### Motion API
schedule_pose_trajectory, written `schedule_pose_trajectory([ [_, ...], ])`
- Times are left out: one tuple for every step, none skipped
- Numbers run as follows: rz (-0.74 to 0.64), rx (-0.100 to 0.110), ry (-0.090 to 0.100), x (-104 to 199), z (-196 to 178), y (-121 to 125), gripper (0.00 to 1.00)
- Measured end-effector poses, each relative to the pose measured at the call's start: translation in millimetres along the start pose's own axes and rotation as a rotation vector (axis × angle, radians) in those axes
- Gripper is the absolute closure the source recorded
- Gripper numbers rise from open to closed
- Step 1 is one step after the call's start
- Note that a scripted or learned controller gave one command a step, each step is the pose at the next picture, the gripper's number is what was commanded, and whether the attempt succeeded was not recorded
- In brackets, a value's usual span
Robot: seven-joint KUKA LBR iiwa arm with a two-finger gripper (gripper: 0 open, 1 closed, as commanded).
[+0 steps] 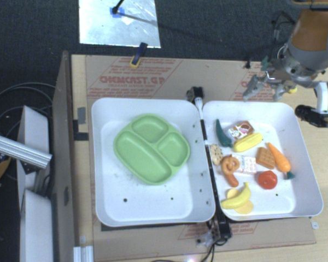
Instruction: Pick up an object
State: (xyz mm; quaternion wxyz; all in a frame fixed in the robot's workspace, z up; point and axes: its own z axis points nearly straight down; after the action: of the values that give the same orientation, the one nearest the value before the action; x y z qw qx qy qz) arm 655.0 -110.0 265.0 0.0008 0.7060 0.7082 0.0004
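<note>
The right bin holds several toy foods: a teal pepper, a small snack box, a yellow corn cob, a carrot, a brown waffle, an orange pretzel, a red tomato and a banana. My gripper hangs just beyond the far rim of this bin, over the cardboard. It is open with nothing between its fingers, well apart from all the foods.
The left bin carries a green divided plate. A black clamp sits at the far end of the seam between the bins. A shiny metal sheet lies on the floor behind the bench.
</note>
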Motion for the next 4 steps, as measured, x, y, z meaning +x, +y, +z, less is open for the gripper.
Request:
schedule_pose_trajectory([
  [0.004, 0.022, 0.005, 12, 150, -98, 0.0],
  [0.001, -0.021, -0.005, 17, 174, -118, 0.0],
  [0.001, -0.028, -0.009, 20, 173, -137, 0.0],
  [0.0, -0.028, -0.007, 14, 173, -161, 0.0],
])
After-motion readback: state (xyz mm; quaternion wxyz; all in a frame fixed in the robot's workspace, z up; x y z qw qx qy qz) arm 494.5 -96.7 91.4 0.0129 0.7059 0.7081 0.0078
